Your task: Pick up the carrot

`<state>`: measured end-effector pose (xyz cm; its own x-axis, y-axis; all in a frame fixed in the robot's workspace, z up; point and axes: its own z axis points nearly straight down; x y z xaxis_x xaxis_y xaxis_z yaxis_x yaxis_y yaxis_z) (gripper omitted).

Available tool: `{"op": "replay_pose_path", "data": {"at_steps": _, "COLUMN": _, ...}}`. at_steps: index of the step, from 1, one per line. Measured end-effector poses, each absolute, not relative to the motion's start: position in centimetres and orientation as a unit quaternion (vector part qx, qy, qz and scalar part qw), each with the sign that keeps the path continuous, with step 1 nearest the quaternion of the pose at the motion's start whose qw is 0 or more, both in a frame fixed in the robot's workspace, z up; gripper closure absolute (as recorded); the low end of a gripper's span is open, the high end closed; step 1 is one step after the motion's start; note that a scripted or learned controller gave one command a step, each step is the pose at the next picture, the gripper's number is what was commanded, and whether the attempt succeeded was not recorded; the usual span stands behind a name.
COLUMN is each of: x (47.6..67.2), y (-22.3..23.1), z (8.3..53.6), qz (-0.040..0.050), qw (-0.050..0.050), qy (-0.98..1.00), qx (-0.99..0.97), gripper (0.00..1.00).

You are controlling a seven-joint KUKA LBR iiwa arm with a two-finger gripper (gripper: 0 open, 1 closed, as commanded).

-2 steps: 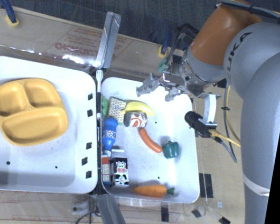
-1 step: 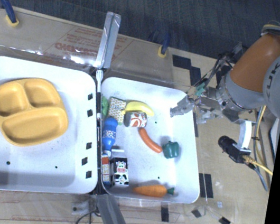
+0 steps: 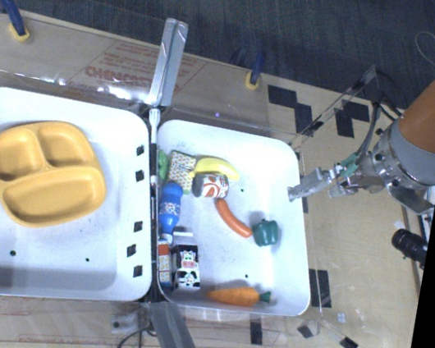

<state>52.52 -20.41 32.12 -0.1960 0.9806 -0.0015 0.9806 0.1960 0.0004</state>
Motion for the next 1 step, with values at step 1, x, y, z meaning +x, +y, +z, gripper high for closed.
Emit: {"op": "replay_pose_path", "data": {"at_steps": 1, "x": 47.7, "y": -17.92, "z": 28.74, "qz": -0.0005, "qw": -0.001, "qy": 0.923, "qx": 0.384, "gripper": 0.0}}
